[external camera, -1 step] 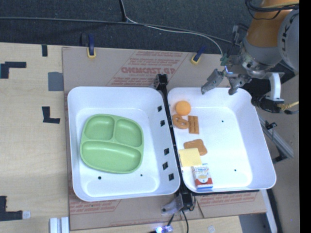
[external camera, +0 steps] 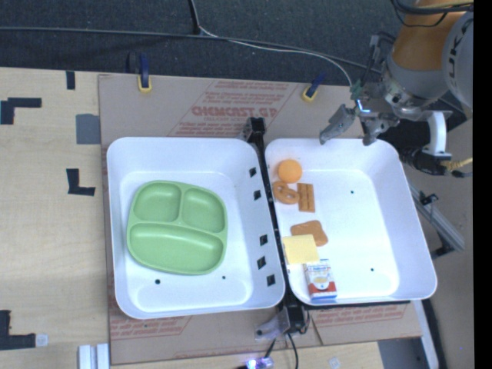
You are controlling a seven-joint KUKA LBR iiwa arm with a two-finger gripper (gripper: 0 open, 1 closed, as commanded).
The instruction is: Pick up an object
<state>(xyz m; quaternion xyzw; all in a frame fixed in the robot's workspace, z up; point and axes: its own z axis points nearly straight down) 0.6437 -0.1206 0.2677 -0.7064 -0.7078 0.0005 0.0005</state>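
My gripper (external camera: 354,130) hangs above the far rim of the right bin (external camera: 384,206), open, with nothing between its fingers. Along that bin's left side lie an orange ball (external camera: 289,169), a pretzel-like ring (external camera: 285,193), a brown cracker stick (external camera: 306,197), a brown toast-shaped piece (external camera: 310,231), a yellow cheese square (external camera: 300,249) and a small red, white and blue carton (external camera: 320,279). The orange ball is the nearest of these to the gripper, lying left of it and nearer the camera.
The left bin (external camera: 184,290) holds a green divided plate (external camera: 177,226). Black clips (external camera: 258,175) run along the seam between the bins. Yellow clamps (external camera: 144,81) pin the cardboard sheet at the back. A cable (external camera: 231,37) crosses the dark backdrop.
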